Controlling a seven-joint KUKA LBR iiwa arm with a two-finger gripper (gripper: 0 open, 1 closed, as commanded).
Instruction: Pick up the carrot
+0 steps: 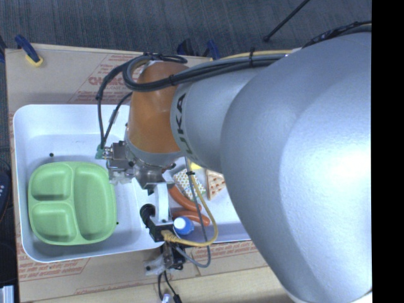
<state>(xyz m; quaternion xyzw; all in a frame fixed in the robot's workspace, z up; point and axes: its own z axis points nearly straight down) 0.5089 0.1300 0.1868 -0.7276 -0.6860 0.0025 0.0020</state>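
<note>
The carrot [187,202] is an orange elongated piece lying in the right bin, partly hidden under the arm. My gripper [148,174] hangs below the orange wrist band, over the wall between the two bins and just left of the carrot. The wrist body hides its tip from above. I see nothing that is clearly held.
A green divided plate [72,202] lies in the left bin [38,122]. Beside the carrot in the right bin are a tan waffle-like piece [216,183], a patterned pale item [184,179] and a blue-capped object [183,226]. The big grey arm covers most of the right bin.
</note>
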